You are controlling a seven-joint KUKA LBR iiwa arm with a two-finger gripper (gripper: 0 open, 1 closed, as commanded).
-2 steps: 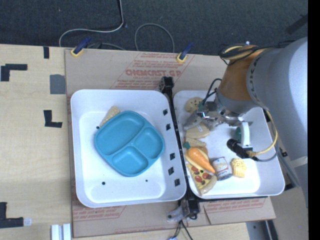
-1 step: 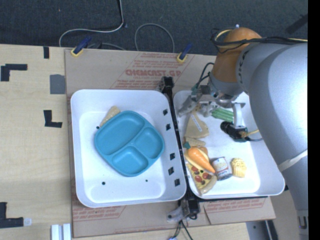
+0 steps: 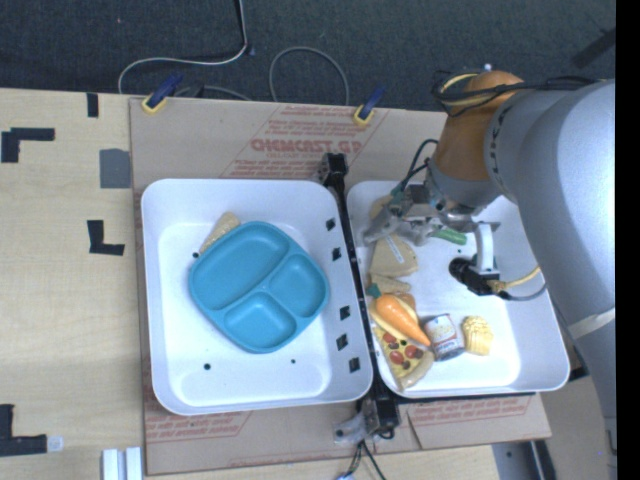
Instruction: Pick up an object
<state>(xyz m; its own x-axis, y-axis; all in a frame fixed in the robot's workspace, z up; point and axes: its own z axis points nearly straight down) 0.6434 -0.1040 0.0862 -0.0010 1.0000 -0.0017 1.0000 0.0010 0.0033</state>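
My gripper (image 3: 392, 220) is low in the upper left part of the right bin (image 3: 520, 363), just above a tan bread slice (image 3: 393, 258). Below the bread lie an orange carrot (image 3: 397, 316), a pizza slice (image 3: 407, 356), a small can (image 3: 443, 335) and a yellow corn cob (image 3: 478, 335). A small green piece (image 3: 452, 236) shows right beside the gripper's wrist. I see nothing lifted off the bin floor.
The left bin (image 3: 170, 368) holds a blue divided plate (image 3: 260, 284) with a tan item (image 3: 220, 231) poking out from under its upper left edge. A black divider (image 3: 345, 268) runs between the bins. The grey arm (image 3: 560, 188) covers the right bin's upper right.
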